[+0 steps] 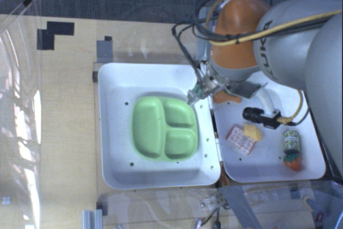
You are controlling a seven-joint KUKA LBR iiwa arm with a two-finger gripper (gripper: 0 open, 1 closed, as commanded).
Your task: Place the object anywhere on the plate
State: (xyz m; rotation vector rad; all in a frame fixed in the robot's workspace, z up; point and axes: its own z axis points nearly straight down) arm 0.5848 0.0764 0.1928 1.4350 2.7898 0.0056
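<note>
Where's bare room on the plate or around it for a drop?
All three wells of the plate look bare. The left bin has open floor left of and below the plate. The gripper crowds the plate's upper right corner.

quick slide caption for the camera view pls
Arm's claw hovers at the green divided plate's upper right corner in the left bin; other objects lie in the right bin.
</note>
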